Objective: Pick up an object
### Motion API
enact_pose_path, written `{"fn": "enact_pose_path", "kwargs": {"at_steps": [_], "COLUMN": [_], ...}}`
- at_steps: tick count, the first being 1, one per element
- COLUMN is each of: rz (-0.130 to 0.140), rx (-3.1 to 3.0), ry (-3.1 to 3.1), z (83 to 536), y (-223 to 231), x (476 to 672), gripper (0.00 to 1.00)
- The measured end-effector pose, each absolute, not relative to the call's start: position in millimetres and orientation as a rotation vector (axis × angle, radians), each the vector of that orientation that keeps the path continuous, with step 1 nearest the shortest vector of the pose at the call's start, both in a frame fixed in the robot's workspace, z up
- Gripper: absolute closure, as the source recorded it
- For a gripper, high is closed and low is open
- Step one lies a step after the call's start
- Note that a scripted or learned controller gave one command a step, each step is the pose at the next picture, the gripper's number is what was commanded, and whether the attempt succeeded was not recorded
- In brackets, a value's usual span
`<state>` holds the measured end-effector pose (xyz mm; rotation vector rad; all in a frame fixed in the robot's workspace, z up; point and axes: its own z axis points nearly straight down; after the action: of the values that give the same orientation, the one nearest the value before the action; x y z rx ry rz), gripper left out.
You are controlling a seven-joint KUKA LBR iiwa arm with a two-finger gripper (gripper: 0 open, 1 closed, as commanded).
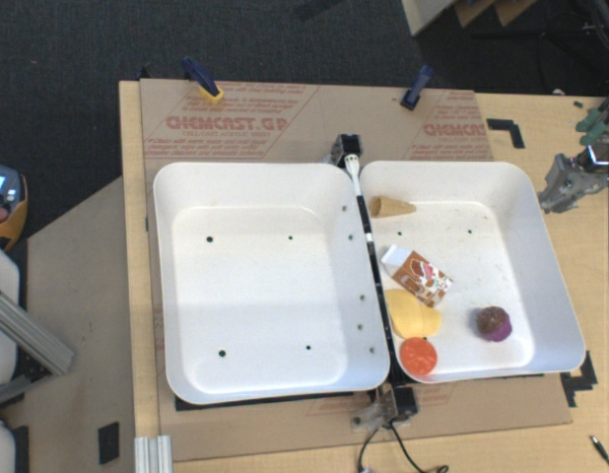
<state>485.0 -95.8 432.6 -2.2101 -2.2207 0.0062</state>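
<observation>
Gripper (573,180) sits at the far right edge of the camera view, at about three o'clock from the right bin's (546,264) upper right corner, outside the bin and over the bare bench (571,97). Whether it is spread or pressed together I cannot tell; nothing shows between its tips.

Five objects lie in the right bin, all toward its left and lower parts. A tan ice-cream cone (392,206) lies on its side at about eleven o'clock in the bin, near the divider. A brown-and-white snack packet (417,276) lies tilted near the bin's middle left. Touching its lower edge, at about seven o'clock, is a yellow round piece (415,316), and just below that, touching it, an orange-red round object (418,357) against the bin's lower rim. A dark purple round fruit (494,323) rests apart at about five o'clock.

Blue clamps (202,79) grip the cardboard sheet (285,116) at twelve o'clock of the left bin (176,264).
</observation>
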Motion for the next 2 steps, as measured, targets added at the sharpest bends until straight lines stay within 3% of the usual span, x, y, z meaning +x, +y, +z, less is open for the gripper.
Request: {"fn": "enact_pose_path", "kwargs": {"at_steps": [1, 2], "rz": [-0.014, 0.009], "rx": [-2.228, -2.212], "ry": [-2.232, -2.220], "z": [542, 448], "y": [-93, -52], "x": [479.4, 478.9], "gripper": [1.00, 1.00]}}
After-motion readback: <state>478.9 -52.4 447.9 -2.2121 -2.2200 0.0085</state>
